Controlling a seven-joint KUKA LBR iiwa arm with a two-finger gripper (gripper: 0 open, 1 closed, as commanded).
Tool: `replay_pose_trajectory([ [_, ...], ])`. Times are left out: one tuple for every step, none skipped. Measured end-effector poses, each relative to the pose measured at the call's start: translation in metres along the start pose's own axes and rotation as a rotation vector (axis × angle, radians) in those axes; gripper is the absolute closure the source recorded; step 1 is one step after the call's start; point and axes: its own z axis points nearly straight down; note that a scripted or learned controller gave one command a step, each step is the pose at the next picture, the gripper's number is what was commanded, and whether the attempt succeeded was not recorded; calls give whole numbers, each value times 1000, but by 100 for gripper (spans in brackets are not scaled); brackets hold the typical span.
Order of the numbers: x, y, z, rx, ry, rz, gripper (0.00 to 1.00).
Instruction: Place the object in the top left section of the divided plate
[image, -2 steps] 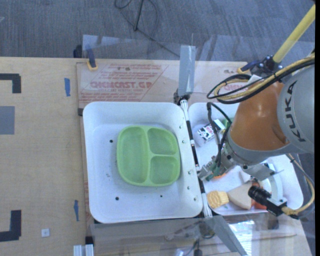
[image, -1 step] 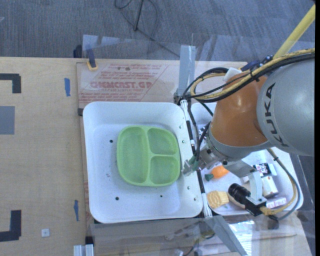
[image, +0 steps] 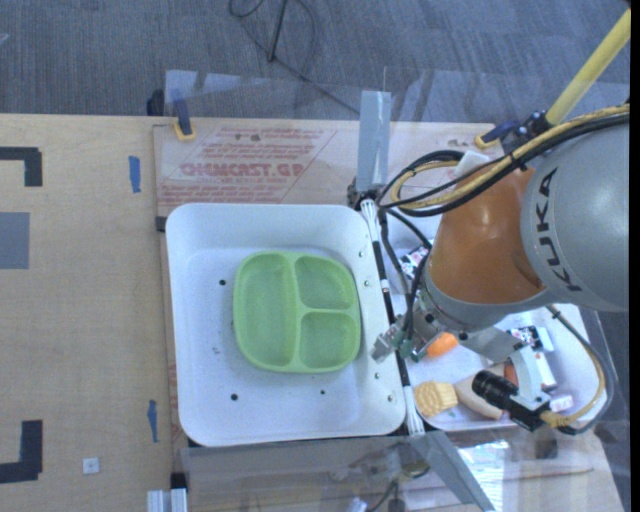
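Note:
A light green divided plate (image: 238, 310) lies flat in the middle of the left white bin (image: 200, 400), with one large section on its left and two smaller ones on its right; nothing lies in any of them. My gripper (image: 404, 343) hangs under the orange wrist band, low over the left edge of the right bin (image: 578, 345), just beside the wall between the bins. A small orange object (image: 441, 345) sits right against the gripper's right side; whether it is gripped is hidden.
A round tan waffle-like piece (image: 434, 397) and a beige object (image: 478, 401) lie near the front of the right bin. The arm's bulk and cables cover most of that bin. Bare white floor surrounds the plate in the left bin.

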Motion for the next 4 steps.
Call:
replay_pose_trajectory([
  [-16,-10,-31,-4,-3,-22,100],
  [-17,-9,-40,-7,-6,-23,100],
  [-64,-42,-48,-4,-5,-30,100],
  [-22,18,-35,-4,-4,65,100],
])
